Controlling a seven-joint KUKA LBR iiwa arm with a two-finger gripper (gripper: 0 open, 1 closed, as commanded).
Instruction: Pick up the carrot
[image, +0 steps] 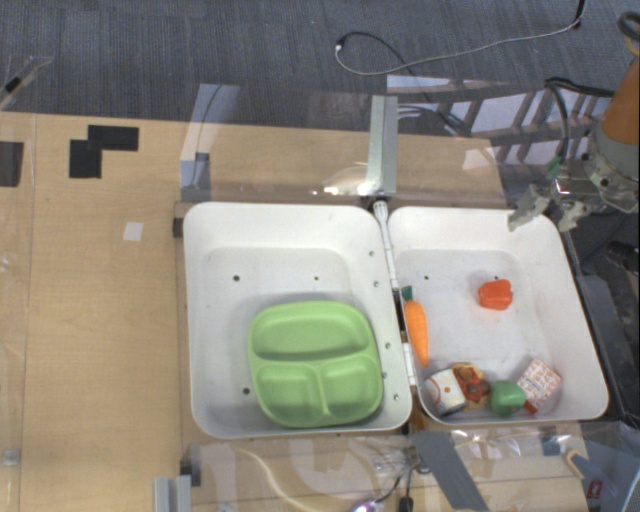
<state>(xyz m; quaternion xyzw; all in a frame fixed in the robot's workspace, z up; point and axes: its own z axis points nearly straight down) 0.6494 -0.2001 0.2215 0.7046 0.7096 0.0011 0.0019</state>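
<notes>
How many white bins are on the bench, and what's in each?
2. The left bin holds a green divided plate. The right bin holds the carrot against its left wall, an orange-red toy, and small items at its near edge.

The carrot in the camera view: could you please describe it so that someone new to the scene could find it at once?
Start with the right-hand white bin of the two. The carrot lies along its left wall, beside the divider between the bins, with its green stem end pointing away from the camera. It is the long, tapered orange piece, unlike the squat orange-red pepper farther right.
</notes>
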